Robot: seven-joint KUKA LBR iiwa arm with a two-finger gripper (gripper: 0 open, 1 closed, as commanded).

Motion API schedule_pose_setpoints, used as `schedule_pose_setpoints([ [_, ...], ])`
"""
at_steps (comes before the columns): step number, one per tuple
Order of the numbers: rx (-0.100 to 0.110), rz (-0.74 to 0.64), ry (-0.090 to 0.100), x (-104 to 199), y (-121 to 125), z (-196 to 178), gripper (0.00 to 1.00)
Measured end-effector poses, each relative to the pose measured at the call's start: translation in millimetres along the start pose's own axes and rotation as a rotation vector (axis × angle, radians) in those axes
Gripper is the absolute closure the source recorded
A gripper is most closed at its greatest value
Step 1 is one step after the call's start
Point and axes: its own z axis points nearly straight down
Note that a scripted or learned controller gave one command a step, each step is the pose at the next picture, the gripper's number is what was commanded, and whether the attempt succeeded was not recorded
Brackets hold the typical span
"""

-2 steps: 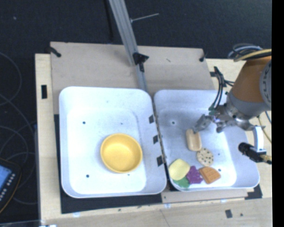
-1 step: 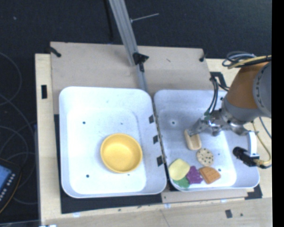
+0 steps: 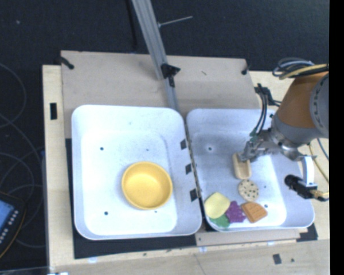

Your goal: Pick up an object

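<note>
One tan block point(image 3: 241, 167) stood directly under your tool point(image 3: 248, 155) in the right bin point(image 3: 218, 125), long axis running near-to-far; I couldn't tell the tool's grip.

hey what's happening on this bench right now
A robot arm reaches in from the right, its gripper down in the right bin, right at a tan block. Nearby lie a speckled cookie and some toy food. The left bin holds a yellow bowl.

I have one fixed camera high above the bench point(image 3: 126, 85). It looks down slantwise on both bins point(image 3: 92, 153), arm point(image 3: 301, 110) entering right.
</note>
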Motion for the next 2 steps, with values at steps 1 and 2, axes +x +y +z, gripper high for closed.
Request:
schedule_pose_setpoints([
  [1,0.004,-0.011,0.003,3.0,11.1,-57.7,1.00],
  [2,0.006,-0.012,0.003,1.5,12.6,-86.6,1.00],
])
